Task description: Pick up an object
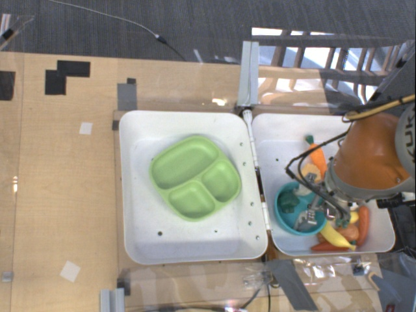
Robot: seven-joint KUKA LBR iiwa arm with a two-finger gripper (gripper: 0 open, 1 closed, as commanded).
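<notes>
At the near edge of the right bin (281,244), a yellow banana (335,237) and a red toy vegetable (363,221) lie close together, with the teal bowl (290,208) just beside them. The gripper (311,214) hangs low over this bowl, its metal fingers at the bowl's inside near its right edge; whether they are spread or pressed together I cannot tell, and nothing is seen between them. A good pick, I think, needs one clear target: either the rim of the bowl or the banana, not the crowded place between. The descent should be straight, so the neighbours are not pushed. Further back an orange carrot (316,155) lies more free, maybe an easier choice. On the left, the other bin (140,174) carries a green divided plate (195,177), well apart from the arm.
</notes>
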